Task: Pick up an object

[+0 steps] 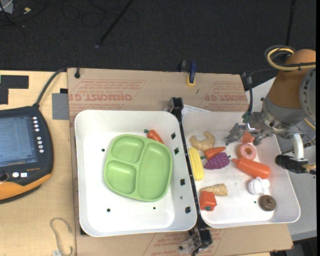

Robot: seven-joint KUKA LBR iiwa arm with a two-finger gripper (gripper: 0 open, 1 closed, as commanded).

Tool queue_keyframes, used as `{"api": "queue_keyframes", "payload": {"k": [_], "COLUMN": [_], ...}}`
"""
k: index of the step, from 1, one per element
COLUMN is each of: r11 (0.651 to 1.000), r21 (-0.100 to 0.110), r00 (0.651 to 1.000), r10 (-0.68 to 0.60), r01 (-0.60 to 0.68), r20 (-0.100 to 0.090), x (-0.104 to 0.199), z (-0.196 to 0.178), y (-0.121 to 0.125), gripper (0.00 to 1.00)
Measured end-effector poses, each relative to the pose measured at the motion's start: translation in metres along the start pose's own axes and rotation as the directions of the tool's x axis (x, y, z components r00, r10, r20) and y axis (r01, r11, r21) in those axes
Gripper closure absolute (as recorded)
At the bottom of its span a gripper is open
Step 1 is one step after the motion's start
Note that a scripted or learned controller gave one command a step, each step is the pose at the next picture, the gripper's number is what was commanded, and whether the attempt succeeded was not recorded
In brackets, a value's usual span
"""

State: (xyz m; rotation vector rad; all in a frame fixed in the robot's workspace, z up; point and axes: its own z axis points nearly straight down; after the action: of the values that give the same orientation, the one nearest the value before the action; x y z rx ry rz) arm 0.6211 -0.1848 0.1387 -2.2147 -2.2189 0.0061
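Several toys are crowding the right bin (288, 217); the gripper (246, 134), grip state unclear, is hovering near the back edge over a pink donut (248, 152), beside a diagonally lying carrot (253, 168).

Two bins side by side on the counter (21, 217). Left bin (90, 196): divided plate (138, 167) in the middle, carrot (154, 136) at its far edge. Right bin (285, 209): corn (196, 163) along the left wall, croissant (202, 141) behind it, grapes (217, 161) to its right, doughnut (248, 152) further right. Tablet (16, 148) lies left of both bins.
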Motion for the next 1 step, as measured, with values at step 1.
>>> {"api": "queue_keyframes", "payload": {"k": [1], "r11": [1.0], "r21": [-0.018], "r00": [1.0], "r10": [0.0], "r01": [0.0], "r20": [0.013], "x": [-0.0023], "z": [0.0431], "y": [0.0047], "gripper": [0.0]}}
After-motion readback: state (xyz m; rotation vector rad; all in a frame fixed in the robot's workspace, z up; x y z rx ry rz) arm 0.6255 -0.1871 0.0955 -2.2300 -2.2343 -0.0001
